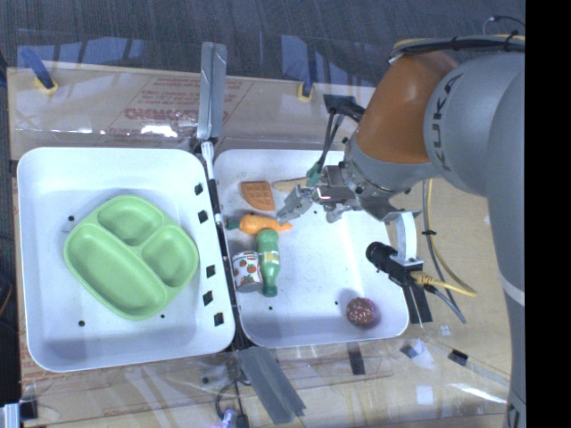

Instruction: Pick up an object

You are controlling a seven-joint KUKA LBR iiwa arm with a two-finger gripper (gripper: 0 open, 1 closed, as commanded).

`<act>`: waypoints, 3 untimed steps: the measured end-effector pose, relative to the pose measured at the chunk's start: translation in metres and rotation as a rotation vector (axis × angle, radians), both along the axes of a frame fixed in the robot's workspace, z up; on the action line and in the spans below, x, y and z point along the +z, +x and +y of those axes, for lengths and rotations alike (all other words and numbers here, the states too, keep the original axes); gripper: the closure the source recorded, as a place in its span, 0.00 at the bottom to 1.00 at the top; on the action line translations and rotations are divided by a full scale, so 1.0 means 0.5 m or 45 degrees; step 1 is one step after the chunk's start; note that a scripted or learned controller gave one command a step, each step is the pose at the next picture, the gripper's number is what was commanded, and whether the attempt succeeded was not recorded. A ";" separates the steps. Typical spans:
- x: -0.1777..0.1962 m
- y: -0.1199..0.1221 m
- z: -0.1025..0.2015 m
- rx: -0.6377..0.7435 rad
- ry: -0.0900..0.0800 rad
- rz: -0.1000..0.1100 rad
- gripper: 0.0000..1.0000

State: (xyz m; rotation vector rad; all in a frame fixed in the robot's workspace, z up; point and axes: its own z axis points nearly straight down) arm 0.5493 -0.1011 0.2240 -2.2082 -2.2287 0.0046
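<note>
My gripper (311,209) hangs over the upper middle of the right bin (388,315), open, with nothing between its fingers. Its left finger (293,205) is just right of a tan waffle (258,194) and above an orange carrot (259,226). A green bottle (268,270) lies below the carrot, beside a small printed carton (246,271). A dark red ball (361,311) rests near the bin's lower right corner.
The left bin (45,328) holds a green divided plate (130,254). A metal divider (211,87) runs between the bins at the back. The arm's grey and orange body (419,114) overhangs the right bin's upper right. Cables (446,283) trail along the right rim.
</note>
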 end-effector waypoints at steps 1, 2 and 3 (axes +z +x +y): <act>-0.204 0.054 0.012 0.200 0.000 -0.001 0.00; -0.265 0.092 0.003 0.128 -0.001 -0.004 0.00; -0.245 0.093 0.003 0.135 -0.003 -0.004 1.00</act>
